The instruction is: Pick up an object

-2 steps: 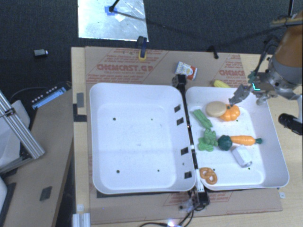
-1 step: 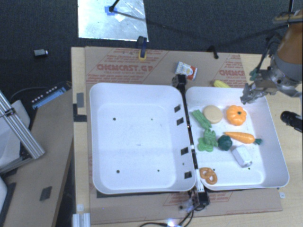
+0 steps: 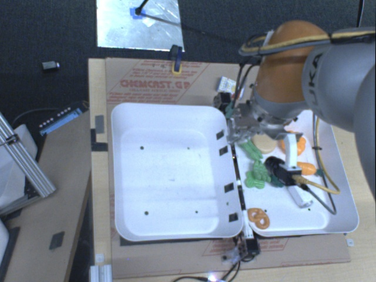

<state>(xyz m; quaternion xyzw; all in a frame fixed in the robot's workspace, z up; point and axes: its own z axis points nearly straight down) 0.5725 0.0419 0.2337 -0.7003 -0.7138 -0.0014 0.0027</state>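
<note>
Cluttered right bin (image 3: 283,217); roomy left bin (image 3: 170,175)

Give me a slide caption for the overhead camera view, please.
KUKA arm reaches over the right bin of small objects, among them green pieces and a pretzel, beside the left bin.

Fixed camera — high, slanting down on bench (image 3: 100,187).

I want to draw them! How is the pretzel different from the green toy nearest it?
The pretzel is orange-brown; the green toy is green. The pretzel has loops with holes; the green toy looks lumpy. The pretzel lies apart near the front rim; the green toy sits crowded among other things. Both lie in the right-hand bin.
</note>
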